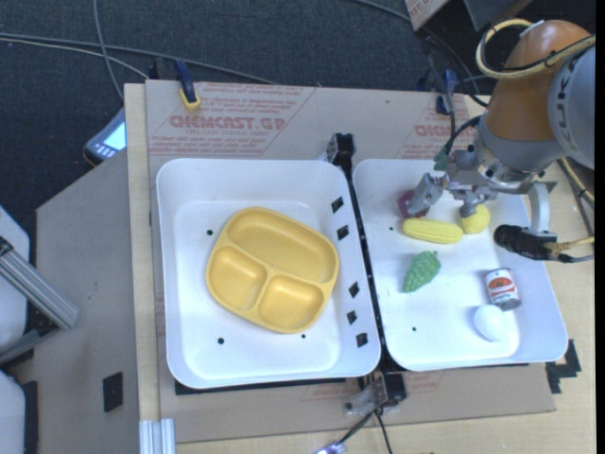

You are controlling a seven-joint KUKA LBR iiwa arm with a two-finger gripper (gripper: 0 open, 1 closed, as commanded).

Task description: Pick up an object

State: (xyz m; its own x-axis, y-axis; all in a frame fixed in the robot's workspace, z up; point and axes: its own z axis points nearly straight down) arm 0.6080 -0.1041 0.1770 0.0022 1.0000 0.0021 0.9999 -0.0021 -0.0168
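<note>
Corn cob (432,231) looked like the likeliest pick: it lay in the right bin (529,343), just below the gripper (454,193). Left to right: yellow divided plate (273,269) sat alone in the left bin (180,253); right bin held a purple item (412,201) beside the left finger, the corn, green grapes (422,271) below it, a yellow piece (475,219) under the right finger, a small can (502,288) and a white egg (492,323). Gripper hung low over the bin's far end, fingers spread, nothing between them. Step read as approach, pre-grasp. Next move probably needed centring on one item, then descending and closing; crowding there risked a miss.
</note>
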